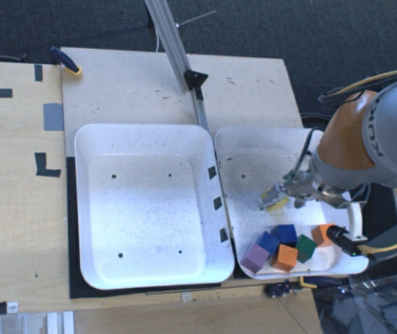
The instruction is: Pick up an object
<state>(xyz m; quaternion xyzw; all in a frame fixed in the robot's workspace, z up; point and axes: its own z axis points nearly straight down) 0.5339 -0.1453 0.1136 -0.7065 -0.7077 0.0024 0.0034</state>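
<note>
Plastic-looking small blocks cluster in the right bin's (254,145) near-right corner: blue block (286,233), purple block (256,257), orange block (286,256), green block (305,245). Probably light, rigid, somewhat slick; grip across opposite flat faces. Pincer (276,199) hangs just beyond them, with something yellowish at its tip; its opening cannot be told.

You see the arm (382,127) as rounded grey housing with a broad orange band (344,141) above the wrist. Its gripper (276,199) is small, dark metal with yellowish tips, and black cables loop beside it.
</note>
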